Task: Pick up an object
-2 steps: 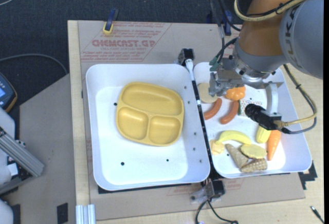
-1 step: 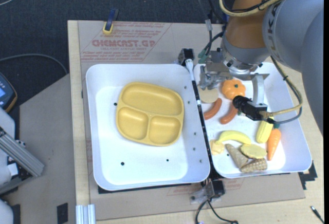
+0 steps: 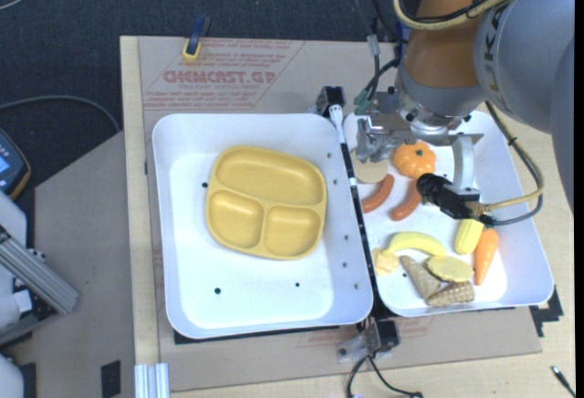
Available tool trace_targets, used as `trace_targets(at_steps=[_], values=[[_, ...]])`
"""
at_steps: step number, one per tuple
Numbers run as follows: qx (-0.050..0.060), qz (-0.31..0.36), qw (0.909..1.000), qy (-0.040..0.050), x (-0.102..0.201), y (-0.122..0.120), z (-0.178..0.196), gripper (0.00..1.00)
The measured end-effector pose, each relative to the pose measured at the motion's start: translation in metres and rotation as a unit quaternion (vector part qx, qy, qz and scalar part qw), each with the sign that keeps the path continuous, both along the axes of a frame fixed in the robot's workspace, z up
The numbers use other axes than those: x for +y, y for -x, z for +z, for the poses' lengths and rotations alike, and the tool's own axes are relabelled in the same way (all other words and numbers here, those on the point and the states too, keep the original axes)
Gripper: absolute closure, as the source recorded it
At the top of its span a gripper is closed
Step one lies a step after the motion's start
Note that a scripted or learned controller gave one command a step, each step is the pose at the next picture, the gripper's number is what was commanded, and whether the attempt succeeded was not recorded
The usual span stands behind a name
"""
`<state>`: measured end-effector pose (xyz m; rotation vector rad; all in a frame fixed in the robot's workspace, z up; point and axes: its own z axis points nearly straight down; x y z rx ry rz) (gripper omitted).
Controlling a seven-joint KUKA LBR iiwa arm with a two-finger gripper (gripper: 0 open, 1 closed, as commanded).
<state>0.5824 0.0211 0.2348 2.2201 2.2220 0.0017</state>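
Gripper (image 3: 415, 150) hangs low over the right bin (image 3: 525, 282), fingers spread either side of a small orange pumpkin (image 3: 414, 159), seemingly lined up to grasp it. Not clamped; nothing lifted. Pumpkin: round, ribbed, green stem, resting on the bin floor near the divider, sausages (image 3: 391, 195) just below.

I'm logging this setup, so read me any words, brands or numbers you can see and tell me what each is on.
"CHEMCAST GP", large red print on the brown paper sheet under the bins.
Smaller red lines above and below it: too blurred to read.
Dark letters on the grey arm, partly cut off: not readable.
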Motion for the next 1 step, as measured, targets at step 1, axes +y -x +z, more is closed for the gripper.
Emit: trace_targets(at_steps=[1], values=[[0.002, -0.001, 1.0, 0.0003, -0.0035, -0.0063, -0.0193, 1.0]])
